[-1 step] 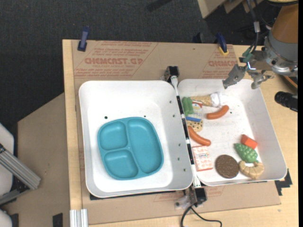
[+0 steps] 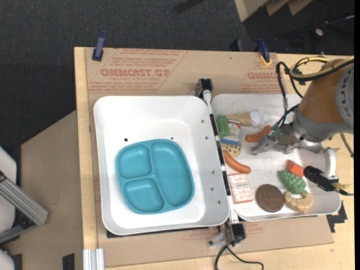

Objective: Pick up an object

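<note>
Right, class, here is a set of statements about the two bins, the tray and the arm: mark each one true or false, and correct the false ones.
1. The teal divided tray lies in the left bin. True.
2. The tray holds a sausage. False: its compartments hold nothing; the orange sausage lies in the right bin.
3. The gripper is over the right bin. True.
4. The brown round disc sits at the far edge of the right bin. False: it sits near the front edge.
5. The green toy lies next to the brown disc's right side. True.
</note>
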`<state>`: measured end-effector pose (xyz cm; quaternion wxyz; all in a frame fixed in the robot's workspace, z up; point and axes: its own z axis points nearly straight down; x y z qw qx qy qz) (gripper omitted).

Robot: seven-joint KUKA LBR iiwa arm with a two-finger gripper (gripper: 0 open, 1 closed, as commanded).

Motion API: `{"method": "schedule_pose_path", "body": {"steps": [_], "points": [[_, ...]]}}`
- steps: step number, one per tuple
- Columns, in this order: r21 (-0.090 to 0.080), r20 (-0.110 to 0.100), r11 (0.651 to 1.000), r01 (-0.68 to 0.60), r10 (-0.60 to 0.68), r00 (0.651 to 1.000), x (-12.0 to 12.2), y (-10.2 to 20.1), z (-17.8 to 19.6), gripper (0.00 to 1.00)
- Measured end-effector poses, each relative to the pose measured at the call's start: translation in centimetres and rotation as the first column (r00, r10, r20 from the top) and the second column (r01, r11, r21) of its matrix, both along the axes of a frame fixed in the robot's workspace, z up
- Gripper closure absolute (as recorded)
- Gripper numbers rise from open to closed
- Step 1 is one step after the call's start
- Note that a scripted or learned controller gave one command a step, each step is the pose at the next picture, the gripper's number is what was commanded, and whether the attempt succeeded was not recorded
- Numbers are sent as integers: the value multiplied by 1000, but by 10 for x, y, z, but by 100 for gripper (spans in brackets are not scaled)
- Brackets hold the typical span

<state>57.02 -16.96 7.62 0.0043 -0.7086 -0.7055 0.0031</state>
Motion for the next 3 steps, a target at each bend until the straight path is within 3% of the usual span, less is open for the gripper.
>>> {"method": "schedule_pose_path", "body": {"steps": [1, 2, 3], "points": [[-2, 16, 1000, -9, 9, 1000, 72, 25, 9, 0], [0, 5, 1000, -5, 5, 1000, 68, 23, 19, 100], [1, 20, 1000, -14, 14, 1000, 45, 117, 115, 100]]}}
